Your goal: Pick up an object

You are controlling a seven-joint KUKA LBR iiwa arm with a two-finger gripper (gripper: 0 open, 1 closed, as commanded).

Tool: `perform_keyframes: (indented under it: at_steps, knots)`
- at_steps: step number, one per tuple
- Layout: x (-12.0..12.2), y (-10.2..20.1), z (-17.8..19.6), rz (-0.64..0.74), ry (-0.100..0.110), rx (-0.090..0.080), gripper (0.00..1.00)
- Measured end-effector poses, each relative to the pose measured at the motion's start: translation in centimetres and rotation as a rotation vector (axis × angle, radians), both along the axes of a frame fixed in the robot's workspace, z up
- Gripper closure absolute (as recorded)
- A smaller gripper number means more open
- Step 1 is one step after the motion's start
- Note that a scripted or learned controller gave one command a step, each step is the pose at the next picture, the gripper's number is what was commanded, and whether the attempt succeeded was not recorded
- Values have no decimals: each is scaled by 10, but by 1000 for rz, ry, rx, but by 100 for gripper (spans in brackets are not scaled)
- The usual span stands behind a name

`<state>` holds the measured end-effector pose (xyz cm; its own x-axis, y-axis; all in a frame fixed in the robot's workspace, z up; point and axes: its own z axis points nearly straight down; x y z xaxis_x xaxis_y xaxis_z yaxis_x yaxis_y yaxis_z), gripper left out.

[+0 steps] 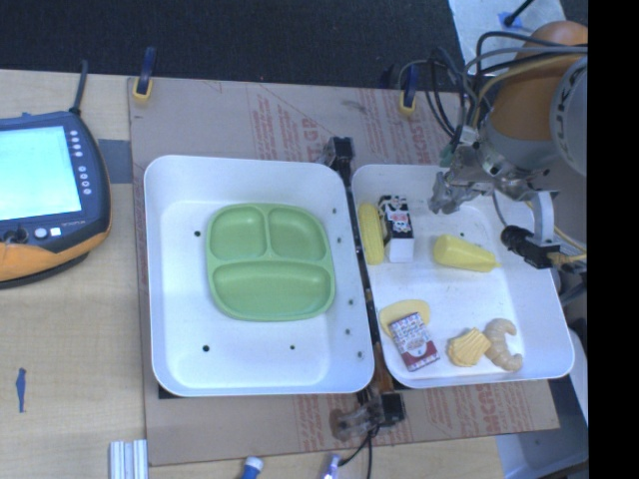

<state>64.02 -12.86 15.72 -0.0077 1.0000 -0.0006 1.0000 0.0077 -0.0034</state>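
Six small things lie in the right bin (559, 297) below my pincer (446, 196): a yellow wedge (463, 253) nearest, just beneath it; a corn cob (371, 233) and a black-and-white carton (398, 227) off to its left; farther down, a red packet (412, 340), a ridged yellow piece (468, 347) and a croissant (502, 343). My pincer hangs over the bin's upper part, gripping nothing; how wide it stands I cannot tell. One green divided plate (270, 261) lies in the left bin (175, 267).

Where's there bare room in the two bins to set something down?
Left bin: a bare white floor borders the green divided plate on all sides, widest on its left and front. Right bin: crowded, with small items scattered across it; the one open patch lies mid-floor, in front of the yellow wedge.
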Motion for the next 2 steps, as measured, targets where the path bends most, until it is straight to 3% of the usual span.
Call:
perform_keyframes:
  at_steps: [1, 2]
  knots:
    - [-1, -1, -1, -1, 2, -1, 0]
    - [-70, 83, 35, 1, 0, -1, 0]
